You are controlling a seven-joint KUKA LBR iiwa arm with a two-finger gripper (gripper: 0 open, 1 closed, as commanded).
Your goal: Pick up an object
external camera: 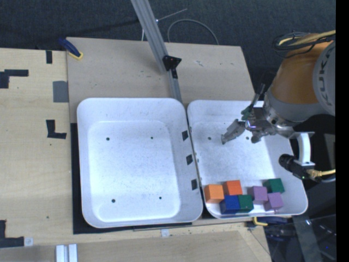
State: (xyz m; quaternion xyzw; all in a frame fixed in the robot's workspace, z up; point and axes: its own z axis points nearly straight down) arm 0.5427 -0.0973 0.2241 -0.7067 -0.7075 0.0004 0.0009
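- While the gripper hangs over the upper middle of the right bin, you can log it as spread apart, nothing between its fingers.
- Blocks, lower right of the frame, packed along the right bin's near wall: two orange blocks, blue block, two green blocks, two purple blocks.
- Left bin, centre-left: speckled floor, no blocks on it.
- Risk one, as you should judge it: the blocks touch one another, so a finger may land on a neighbour and push the row instead of straddling one piece.
- Risk two: the near wall sits just beside the row and could foul a finger on descent.
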